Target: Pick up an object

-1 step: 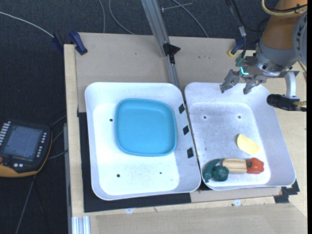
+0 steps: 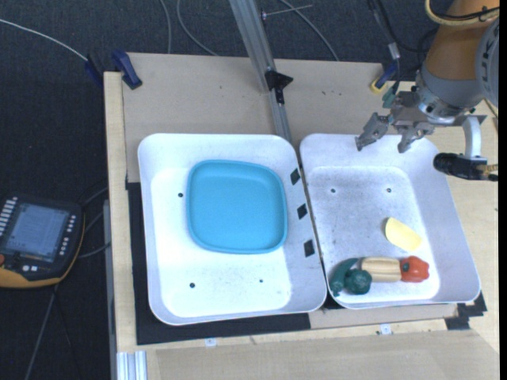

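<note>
Two jaws [image 2: 387, 138] stand apart with nothing between them, hanging over the far rim of the right bin [image 2: 451, 212]. Well apart from them, at that bin's near end, lie a yellow piece [image 2: 402, 233], a wooden peg [image 2: 380, 269] touching a red piece [image 2: 414, 269], and a dark green lump [image 2: 351, 279]. Beside it on the surface [image 2: 198, 85], the left bin [image 2: 162, 212] holds a blue plate [image 2: 236, 206].
</note>
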